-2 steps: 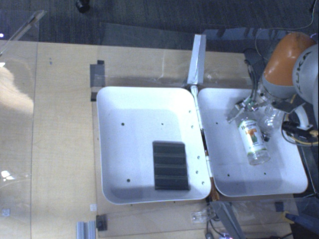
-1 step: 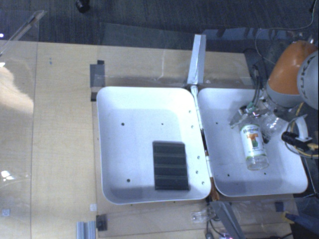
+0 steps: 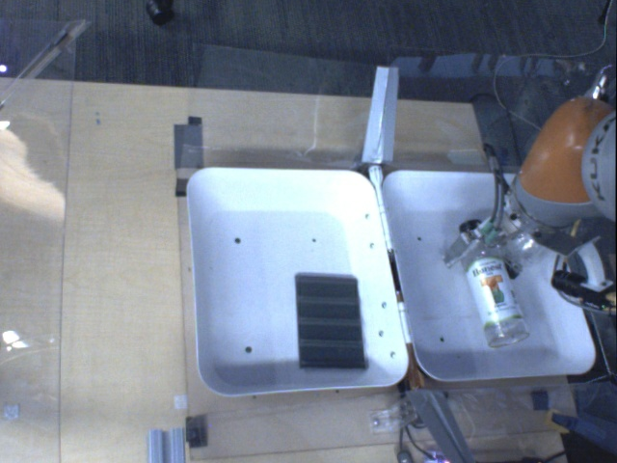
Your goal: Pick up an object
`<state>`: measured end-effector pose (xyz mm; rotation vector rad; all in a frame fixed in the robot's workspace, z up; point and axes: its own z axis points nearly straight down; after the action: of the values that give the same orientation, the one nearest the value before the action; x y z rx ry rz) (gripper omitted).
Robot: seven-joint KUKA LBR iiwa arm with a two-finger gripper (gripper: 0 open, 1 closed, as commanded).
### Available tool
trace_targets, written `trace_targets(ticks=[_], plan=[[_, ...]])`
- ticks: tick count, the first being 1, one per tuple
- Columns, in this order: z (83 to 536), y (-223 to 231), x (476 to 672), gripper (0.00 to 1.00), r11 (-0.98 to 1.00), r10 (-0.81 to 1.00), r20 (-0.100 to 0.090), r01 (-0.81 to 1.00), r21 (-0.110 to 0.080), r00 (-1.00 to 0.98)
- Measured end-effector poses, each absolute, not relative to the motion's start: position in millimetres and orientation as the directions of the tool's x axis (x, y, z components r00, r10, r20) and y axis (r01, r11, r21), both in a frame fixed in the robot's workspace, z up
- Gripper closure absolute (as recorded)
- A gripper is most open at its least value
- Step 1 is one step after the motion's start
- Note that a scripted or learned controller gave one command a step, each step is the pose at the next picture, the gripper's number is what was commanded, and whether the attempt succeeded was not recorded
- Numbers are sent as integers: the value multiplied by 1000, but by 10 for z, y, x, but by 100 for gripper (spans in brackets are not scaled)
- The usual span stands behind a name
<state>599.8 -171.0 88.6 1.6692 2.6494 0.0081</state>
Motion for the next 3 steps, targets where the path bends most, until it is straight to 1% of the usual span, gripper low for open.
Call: trace_targets(ticks=[1,2,3], plan=[[879,-1905,6099,0,299,954,-1,954,11,-299],[890,-1699,5835,0,452,892,-6,892,10,-452],[879,-1920,6143,0,380,925,-3,925,9,-380]])
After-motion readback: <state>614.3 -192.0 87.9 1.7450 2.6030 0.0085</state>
